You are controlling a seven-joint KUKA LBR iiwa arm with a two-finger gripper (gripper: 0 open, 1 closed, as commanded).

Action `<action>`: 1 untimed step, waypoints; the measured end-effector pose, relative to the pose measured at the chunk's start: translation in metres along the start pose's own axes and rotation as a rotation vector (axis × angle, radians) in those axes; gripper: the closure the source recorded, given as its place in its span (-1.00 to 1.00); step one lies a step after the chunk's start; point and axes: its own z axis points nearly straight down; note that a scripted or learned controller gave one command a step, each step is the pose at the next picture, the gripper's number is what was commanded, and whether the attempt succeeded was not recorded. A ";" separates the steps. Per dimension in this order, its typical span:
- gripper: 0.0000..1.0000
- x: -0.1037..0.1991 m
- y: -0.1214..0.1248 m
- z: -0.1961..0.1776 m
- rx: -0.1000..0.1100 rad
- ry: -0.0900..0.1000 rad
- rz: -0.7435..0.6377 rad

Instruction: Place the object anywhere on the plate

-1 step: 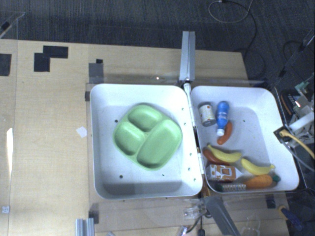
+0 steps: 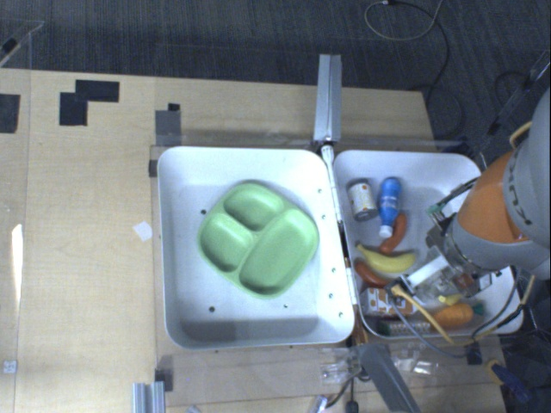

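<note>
No lettering can be read anywhere — the small can (image 2: 362, 200) and the blue bottle (image 2: 390, 198) carry labels too small to make out, and a printed packet (image 2: 380, 300) at the right bin's 7 o'clock edge is just as illegible.

The counter (image 2: 77, 256) is pale wood, with black square markings at its 10 o'clock corner and a scrap of white paper (image 2: 141, 229) lying on it at 9 o'clock of the left bin (image 2: 181, 317). Dark grey carpet runs along the top, a cable looped on it at 1 o'clock. A metal rail (image 2: 328, 97) stands between the two bins at 12 o'clock.

The green plate (image 2: 259, 237) — three compartments — lies in the middle of the left bin. The right bin (image 2: 430, 163) holds the can and bottle side by side at its 11 o'clock part, and below them a banana (image 2: 385, 261) overlapping a reddish sausage-like piece (image 2: 394, 232). An orange carrot-like object (image 2: 455, 315) lies at 5 o'clock.

The gripper (image 2: 439, 278) hangs low over the right bin's middle, at 3 o'clock of the banana, with the arm's orange band (image 2: 486, 213) above it. Whether the fingers are released or clenched cannot be told from this view.
</note>
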 end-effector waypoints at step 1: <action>1.00 0.044 -0.068 -0.083 -0.002 0.001 -0.052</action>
